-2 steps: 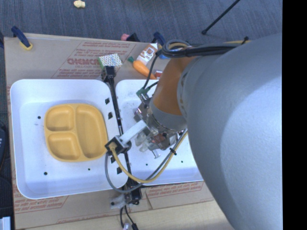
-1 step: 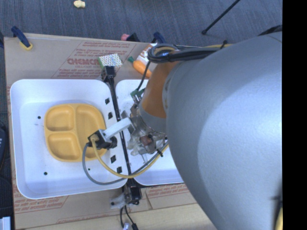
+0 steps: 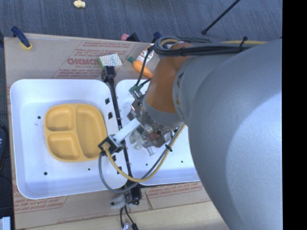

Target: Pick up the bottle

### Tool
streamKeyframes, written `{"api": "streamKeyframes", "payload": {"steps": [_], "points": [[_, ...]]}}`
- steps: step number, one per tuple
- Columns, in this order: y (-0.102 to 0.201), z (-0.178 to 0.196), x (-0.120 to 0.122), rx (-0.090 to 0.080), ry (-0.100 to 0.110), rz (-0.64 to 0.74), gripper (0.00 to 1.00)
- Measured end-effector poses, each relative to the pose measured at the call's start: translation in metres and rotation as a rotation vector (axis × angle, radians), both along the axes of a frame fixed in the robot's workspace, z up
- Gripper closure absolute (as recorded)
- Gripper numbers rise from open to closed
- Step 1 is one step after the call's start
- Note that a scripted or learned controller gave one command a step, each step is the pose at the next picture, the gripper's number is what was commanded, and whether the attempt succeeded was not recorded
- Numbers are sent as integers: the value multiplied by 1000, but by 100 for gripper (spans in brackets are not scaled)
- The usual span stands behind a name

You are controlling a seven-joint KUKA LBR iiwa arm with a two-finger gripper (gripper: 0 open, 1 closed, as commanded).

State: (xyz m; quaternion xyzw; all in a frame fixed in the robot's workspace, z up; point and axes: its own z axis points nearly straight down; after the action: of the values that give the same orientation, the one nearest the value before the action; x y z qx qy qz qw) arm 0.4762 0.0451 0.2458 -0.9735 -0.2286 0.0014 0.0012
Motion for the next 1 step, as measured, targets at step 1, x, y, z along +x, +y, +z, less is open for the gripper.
{"api": "streamKeyframes", "payload": {"steps": [1], "points": [[18,-18,-1,1,6,-68,100]]}}
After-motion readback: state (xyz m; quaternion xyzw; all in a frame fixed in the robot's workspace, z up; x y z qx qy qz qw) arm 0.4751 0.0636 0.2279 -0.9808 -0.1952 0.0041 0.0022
